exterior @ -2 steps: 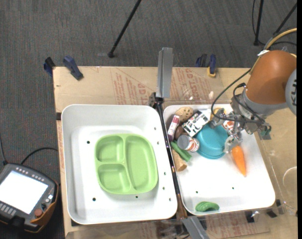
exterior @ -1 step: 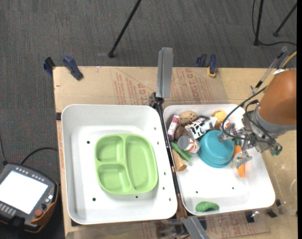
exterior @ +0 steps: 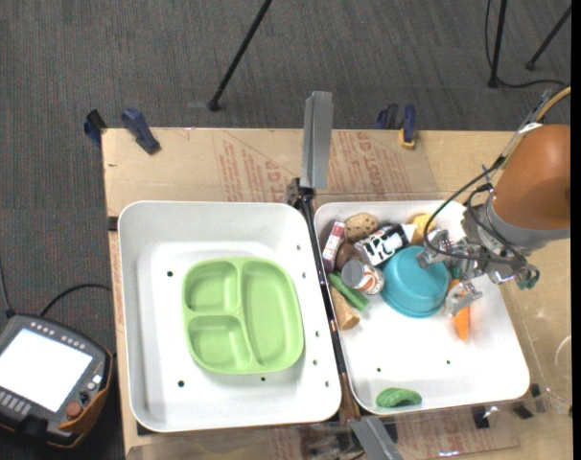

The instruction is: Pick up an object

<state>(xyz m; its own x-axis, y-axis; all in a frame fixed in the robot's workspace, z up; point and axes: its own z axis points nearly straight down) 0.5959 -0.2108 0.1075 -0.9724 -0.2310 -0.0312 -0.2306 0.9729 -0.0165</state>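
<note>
My gripper (exterior: 455,274) hangs low over the right bin (exterior: 482,372), at the right rim of a blue bowl (exterior: 412,286). An orange carrot (exterior: 461,325) lies just below it on the bin floor. Left of the bowl lies a heap: a black-and-white can (exterior: 382,244), a brown cookie (exterior: 360,225), a pink box (exterior: 333,241), a silver can (exterior: 360,277), a green cucumber (exterior: 348,291) and a tan roll (exterior: 345,311). A yellow piece (exterior: 421,225) sits behind the bowl. Nothing is visibly held.
The left bin (exterior: 147,247) holds a green divided plate (exterior: 243,314). A green pickle (exterior: 398,398) lies at the right bin's front edge. A grey post (exterior: 316,151) stands behind the divider between the bins. The arm's orange band (exterior: 540,175) looms over the right bin's far right corner.
</note>
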